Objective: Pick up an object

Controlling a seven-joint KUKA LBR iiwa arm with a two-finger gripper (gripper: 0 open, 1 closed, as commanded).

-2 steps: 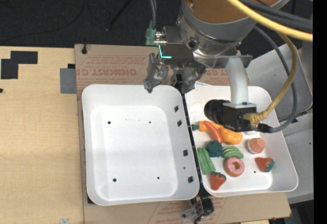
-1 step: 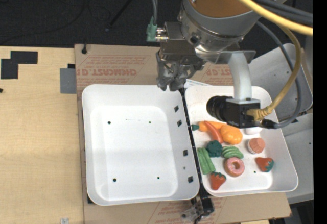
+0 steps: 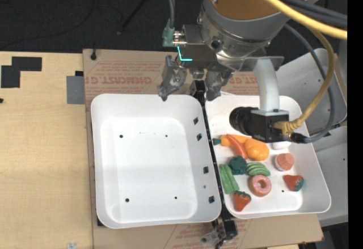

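Plastic toy foods, likely light, stiff and a bit slick, are lying in the right bin [image 3: 317, 197] below and right of the tool [image 3: 191, 84], which is hovering open and empty; the orange carrot [image 3: 247, 146] is offering a narrow middle to pinch.

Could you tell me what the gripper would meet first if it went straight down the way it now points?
Probably the far rim of the left bin, near the divider between the bins: the gripper hangs over that edge. Depth is unclear from this slanted view.
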